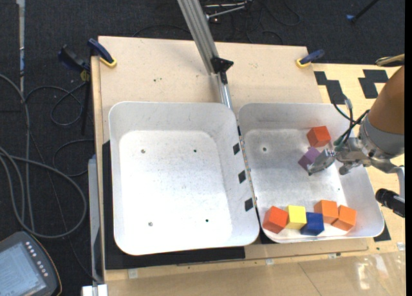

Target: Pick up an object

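In the right bin (270,121) a small purple block (309,156) lies just below an orange block (318,136). My gripper (321,164) reaches in from the right and its tip sits against the purple block's lower right side, partly covering it. Along the bin's front wall stand an orange block (276,218), a yellow block (297,215), a blue block (313,224) and two more orange blocks (327,210) (347,217).
The left bin (170,172) lies beside the right one, with a ridge and black clips between them. A slanted metal pole (196,21) crosses the bench's back. Blue-and-yellow clamps (102,53) (310,58) hold the board's far corners.
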`<state>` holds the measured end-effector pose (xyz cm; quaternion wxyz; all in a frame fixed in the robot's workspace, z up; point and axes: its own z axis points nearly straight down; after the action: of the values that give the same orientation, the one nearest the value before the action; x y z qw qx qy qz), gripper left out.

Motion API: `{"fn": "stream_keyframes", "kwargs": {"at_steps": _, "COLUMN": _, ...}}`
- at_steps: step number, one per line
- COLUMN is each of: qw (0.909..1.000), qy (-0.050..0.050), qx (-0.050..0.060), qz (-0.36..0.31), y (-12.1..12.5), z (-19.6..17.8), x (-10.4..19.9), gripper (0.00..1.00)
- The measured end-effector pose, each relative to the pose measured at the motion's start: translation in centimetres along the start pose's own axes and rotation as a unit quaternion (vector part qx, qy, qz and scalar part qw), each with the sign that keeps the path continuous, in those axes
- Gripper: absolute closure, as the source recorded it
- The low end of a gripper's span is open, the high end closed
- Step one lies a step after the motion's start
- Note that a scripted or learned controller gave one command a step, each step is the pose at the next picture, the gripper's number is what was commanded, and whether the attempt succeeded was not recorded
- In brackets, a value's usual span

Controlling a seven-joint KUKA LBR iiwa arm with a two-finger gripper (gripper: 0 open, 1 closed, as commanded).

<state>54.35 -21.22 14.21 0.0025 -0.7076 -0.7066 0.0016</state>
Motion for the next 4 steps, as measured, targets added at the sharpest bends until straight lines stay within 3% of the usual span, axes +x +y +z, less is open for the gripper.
{"fn": "stream_keyframes", "kwargs": {"at_steps": 1, "qw": 1.0000, "qy": -0.001, "qx": -0.004, "qz": 0.000, "y": 0.2, "z": -1.4, "x": 0.0, "gripper": 1.00}}
{"fn": "stream_keyframes", "kwargs": {"at_steps": 2, "qw": 1.0000, "qy": -0.002, "qx": -0.006, "qz": -0.002, "y": 0.8, "z": -6.1, "x": -0.7, "gripper": 1.00}}
{"fn": "stream_keyframes", "kwargs": {"at_steps": 3, "qw": 1.0000, "qy": -0.002, "qx": -0.005, "qz": -0.002, "y": 0.9, "z": -7.7, "x": -0.8, "gripper": 1.00}}
{"fn": "stream_keyframes", "kwargs": {"at_steps": 4, "qw": 1.0000, "qy": 0.000, "qx": -0.003, "qz": -0.005, "y": 1.2, "z": -6.9, "x": 4.8, "gripper": 1.00}}
